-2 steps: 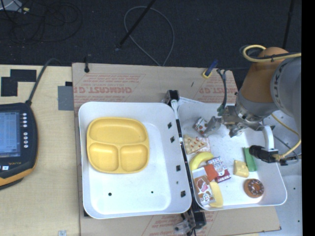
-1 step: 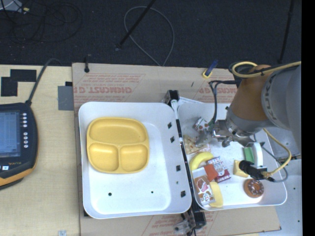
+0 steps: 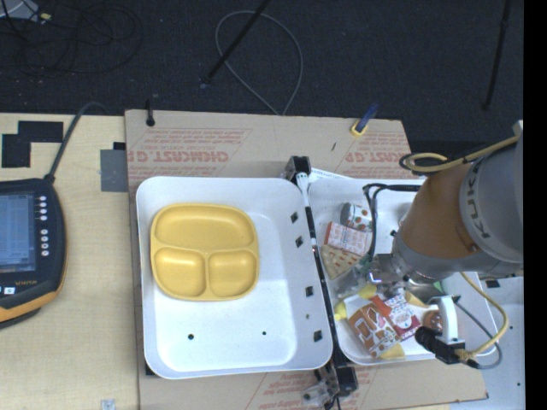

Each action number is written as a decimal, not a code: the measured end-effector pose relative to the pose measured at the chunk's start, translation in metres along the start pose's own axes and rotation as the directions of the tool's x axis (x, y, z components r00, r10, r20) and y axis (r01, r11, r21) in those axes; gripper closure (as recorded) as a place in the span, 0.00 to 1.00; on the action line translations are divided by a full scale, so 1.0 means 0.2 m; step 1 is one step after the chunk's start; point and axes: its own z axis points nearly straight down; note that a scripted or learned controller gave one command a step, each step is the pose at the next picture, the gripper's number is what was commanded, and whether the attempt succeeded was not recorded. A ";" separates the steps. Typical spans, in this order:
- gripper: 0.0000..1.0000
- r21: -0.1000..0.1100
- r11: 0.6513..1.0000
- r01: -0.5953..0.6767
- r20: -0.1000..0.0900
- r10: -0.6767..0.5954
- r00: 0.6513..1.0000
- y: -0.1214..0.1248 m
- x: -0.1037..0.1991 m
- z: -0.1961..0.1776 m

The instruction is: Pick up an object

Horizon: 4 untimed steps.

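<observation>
At the lower right of the frame, the right bin [image 3: 475, 327] holds a heap of small packets, the plainest an orange-and-white snack pack [image 3: 382, 320] near its bottom edge. Just above the heap, the gripper [image 3: 382, 273] dips into the pile under the arm [image 3: 466, 216], whose bulk covers it; I cannot tell its state, and nothing shows as lifted. Up from there lie a red-and-white packet [image 3: 348, 238] and a small can [image 3: 358, 215]. To the centre left, the left bin [image 3: 273, 314] carries a yellow tray [image 3: 205, 251]. At the far left edge sits a pendant [image 3: 26, 237]. By my reckoning the pick is not yet done: grasp and lift remain.
</observation>
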 end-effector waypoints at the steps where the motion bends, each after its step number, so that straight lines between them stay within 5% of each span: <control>1: 1.00 0.000 1.000 -0.003 -0.003 0.003 1.000 0.01 0.00 -0.05; 2: 0.00 0.000 1.000 -0.004 -0.004 0.004 1.000 0.01 0.00 -0.05; 4: 0.00 0.006 1.000 0.003 -0.001 -0.003 1.000 0.63 -0.04 0.00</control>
